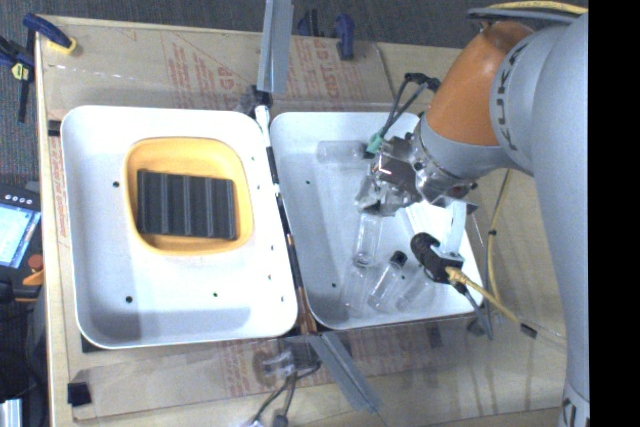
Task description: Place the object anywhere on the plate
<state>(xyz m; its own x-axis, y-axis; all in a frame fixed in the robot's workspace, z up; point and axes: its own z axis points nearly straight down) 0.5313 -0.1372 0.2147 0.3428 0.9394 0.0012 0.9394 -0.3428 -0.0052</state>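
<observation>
Gripper (383, 190) is seen low in the right bin (318, 250), right over the clear stuff. Whether it's clamped on anything can't be told from the camera view; too much glare and see-through plastic. The object is taken to be the clear tube-like piece (366, 243) just below the gripper, with more clear bits (385, 287) lying near the bin's front wall. The yellow plate (190, 148) is parked in the left bin (90, 245), well apart, its middle covered by a dark ribbed block (187, 205). So the grasp should be confirmed first, the piece lifted clear of both bin walls, then let go low over the plate.
</observation>
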